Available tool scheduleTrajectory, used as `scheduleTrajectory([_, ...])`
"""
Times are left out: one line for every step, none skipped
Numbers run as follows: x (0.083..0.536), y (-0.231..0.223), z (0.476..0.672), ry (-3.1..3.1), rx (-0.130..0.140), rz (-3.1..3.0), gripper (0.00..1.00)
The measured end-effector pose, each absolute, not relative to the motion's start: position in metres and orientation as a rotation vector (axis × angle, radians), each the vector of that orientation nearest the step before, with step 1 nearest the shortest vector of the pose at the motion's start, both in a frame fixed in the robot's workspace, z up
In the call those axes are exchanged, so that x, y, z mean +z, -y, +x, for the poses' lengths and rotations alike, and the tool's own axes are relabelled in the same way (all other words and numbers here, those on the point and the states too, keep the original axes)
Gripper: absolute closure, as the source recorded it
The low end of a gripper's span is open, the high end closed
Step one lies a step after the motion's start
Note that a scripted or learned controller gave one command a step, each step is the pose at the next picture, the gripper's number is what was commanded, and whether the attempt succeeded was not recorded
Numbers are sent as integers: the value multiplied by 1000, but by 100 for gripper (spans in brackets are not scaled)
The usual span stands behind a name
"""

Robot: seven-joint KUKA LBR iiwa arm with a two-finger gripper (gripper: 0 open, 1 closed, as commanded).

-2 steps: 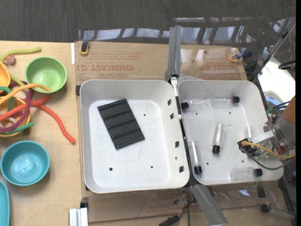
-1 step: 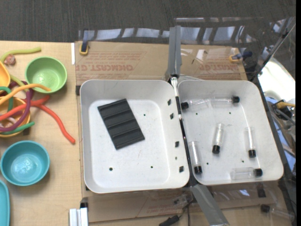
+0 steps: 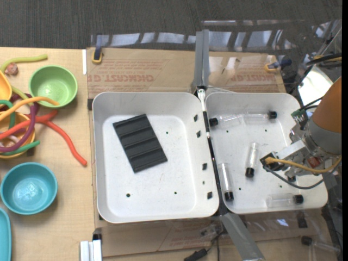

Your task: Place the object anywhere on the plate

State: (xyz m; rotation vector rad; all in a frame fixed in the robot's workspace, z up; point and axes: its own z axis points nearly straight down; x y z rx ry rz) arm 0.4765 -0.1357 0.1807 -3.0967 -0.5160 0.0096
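While tool [image 3: 293, 167] hovers: over right bin [image 3: 239, 140], its grip can't be told.
Tube [image 3: 251, 157]: loose, just left of tool.
Plate [image 3: 140, 142]: left bin [image 3: 109, 173], well apart.
Risk: round tube likely rolls, slipping free mid-carry.

View from above: you see two white bins side by side on the bench [image 3: 68, 222]. The left bin [image 3: 101, 162] holds a black ribbed plate [image 3: 140, 142], flat and slanted. The right bin [image 3: 283, 105] holds four clear black-capped tubes [image 3: 251, 157], scattered apart. The arm [image 3: 328, 125] hangs over this bin's right side. At far left stand a green bowl [image 3: 53, 86] and a teal bowl [image 3: 28, 188].
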Motion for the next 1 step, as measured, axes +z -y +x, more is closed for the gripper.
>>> scheduleTrajectory([142,214,476,310,9,-3125,100])
